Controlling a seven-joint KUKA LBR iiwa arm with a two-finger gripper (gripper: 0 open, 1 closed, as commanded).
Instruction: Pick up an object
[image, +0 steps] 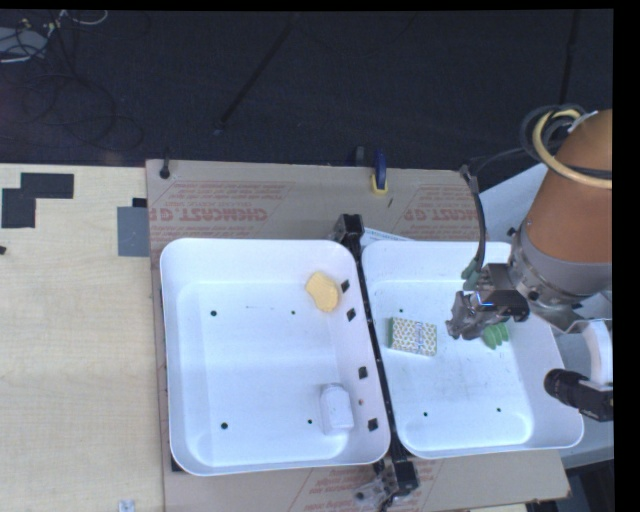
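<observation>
My gripper (466, 325) hangs over the right bin (470, 435), near its upper right part. A green object (494, 336) lies right beside the gripper, partly hidden by it; whether it is between the fingers is unclear. A small patterned pale block (413, 336) lies just left of the gripper on the bin floor. In the left bin (250, 440) a yellow lump (323, 291) rests near the upper right corner and a white object (336, 408) sits near the lower right.
A black divider (368, 340) with clips runs between the two bins. The bins stand on a cardboard sheet (260, 205) over a wooden bench (70, 350). The arm's orange-banded body (575, 200) looms over the right bin's right side.
</observation>
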